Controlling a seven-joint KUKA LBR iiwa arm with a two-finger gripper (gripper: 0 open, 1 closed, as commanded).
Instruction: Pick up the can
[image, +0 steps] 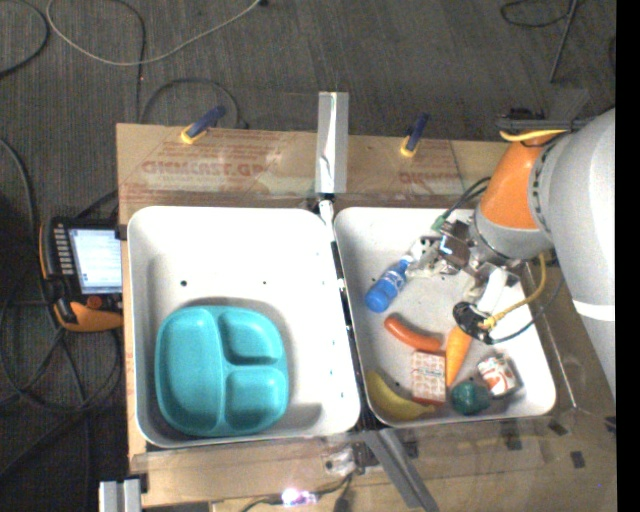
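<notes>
The tool (432, 252) hangs low in the right white bin (352, 300), its state impossible to tell. The small red-and-white metal can (498, 376) lies well below it, beside a green ball (469, 398).

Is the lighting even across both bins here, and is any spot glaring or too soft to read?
Camera view: light is fairly even; the white left bin shows soft shadow along its inner walls, the white right bin looks brighter; a small flare glares at the bottom edge; the gripper is small and cluttered, its state unreadable.
</notes>
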